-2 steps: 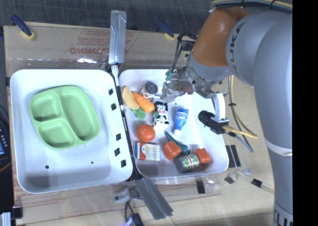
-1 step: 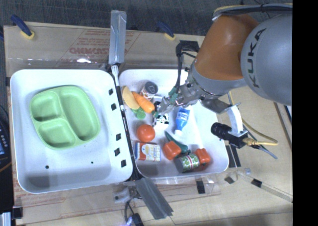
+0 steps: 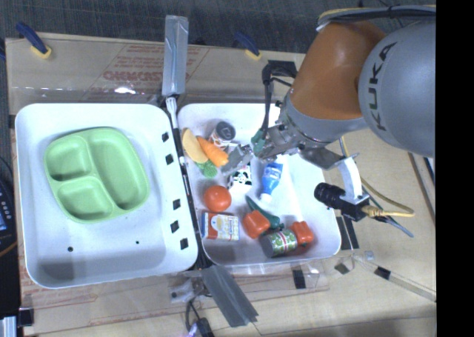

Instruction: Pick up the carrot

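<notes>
Arm [image 3: 355, 69] comes in from 3 o'clock, big grey-and-orange bulk over the right bin [image 3: 326, 243]. Left bin [image 3: 29, 180] has a green tray [image 3: 95, 172] w/ three sections. Right bin is crowded: tomato [image 3: 217, 198], blue bottle [image 3: 272, 178], carton [image 3: 221, 227], can [image 3: 280, 242], banana [image 3: 193, 146].

Carrot [image 3: 215, 152] lies in the right bin's 10 o'clock corner, touching the banana, on the floor, not lifted. So pick not done yet; approach, grasp and lift all left, I'd say.

Gripper [image 3: 248, 152] sits just beside the carrot, at its 3 o'clock. Can't tell if it's apart or closed; too much clutter.
</notes>
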Available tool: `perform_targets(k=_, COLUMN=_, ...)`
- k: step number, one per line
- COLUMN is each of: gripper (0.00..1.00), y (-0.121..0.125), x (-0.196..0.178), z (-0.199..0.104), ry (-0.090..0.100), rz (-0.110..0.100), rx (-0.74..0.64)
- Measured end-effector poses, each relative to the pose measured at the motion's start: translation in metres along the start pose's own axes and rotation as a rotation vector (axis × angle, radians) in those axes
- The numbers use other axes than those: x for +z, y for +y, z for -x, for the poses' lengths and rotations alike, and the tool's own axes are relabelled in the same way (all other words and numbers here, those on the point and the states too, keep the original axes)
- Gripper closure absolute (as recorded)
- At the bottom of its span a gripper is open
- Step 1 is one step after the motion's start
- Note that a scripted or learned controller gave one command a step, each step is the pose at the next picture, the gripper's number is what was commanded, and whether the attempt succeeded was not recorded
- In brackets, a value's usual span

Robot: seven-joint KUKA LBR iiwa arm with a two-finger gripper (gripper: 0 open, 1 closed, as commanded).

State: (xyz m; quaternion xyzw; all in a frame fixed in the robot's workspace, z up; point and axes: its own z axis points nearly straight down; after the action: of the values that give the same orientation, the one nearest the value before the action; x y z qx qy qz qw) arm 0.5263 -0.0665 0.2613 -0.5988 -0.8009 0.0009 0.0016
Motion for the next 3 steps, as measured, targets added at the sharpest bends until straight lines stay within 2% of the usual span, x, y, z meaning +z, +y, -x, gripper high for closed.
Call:
perform_targets(k=1, gripper=0.00, y=0.056, x=0.071, z=0.006, ry=0.000, rz=-0.002, rx=0.034)
perform_targets(k=2, gripper=0.00, y=0.071, x=0.160, z=0.059, ry=-0.002, rz=0.002, rx=0.097)
perform_targets(k=3, gripper=1.00, y=0.071, x=0.150, z=0.059, ry=-0.002, rz=0.001, rx=0.092)
